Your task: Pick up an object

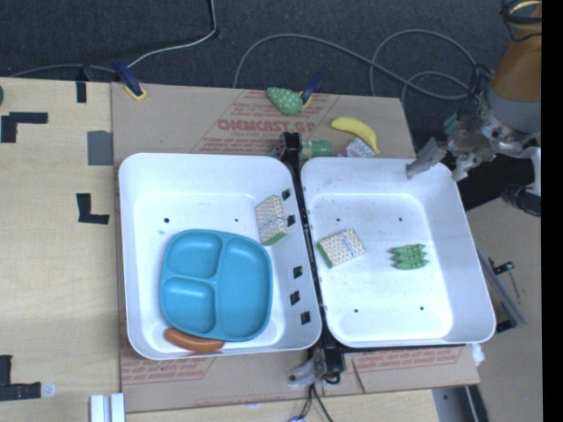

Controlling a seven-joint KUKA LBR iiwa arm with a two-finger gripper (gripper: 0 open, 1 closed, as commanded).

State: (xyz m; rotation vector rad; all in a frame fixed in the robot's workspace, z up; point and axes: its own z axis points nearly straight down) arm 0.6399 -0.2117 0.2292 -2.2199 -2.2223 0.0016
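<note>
Green pea pod point(408, 256) lies small, bumpy, in right bin point(440, 323); cardboard reads "CHEMCAST GP"; gripper point(437, 158) jaws' state unclear.

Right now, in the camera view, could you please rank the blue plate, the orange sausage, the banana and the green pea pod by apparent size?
1. Blue plate, clearly largest.
2. Orange sausage.
3. Banana, close to the sausage.
4. Green pea pod, smallest.

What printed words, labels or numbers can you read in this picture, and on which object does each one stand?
"CHEMCAST GP": red print on the brown cardboard sheet under the two white bins.
Smaller red print along the sheet's near edge: too blurred to read.
Patterned sponge blocks: no readable text.
</note>
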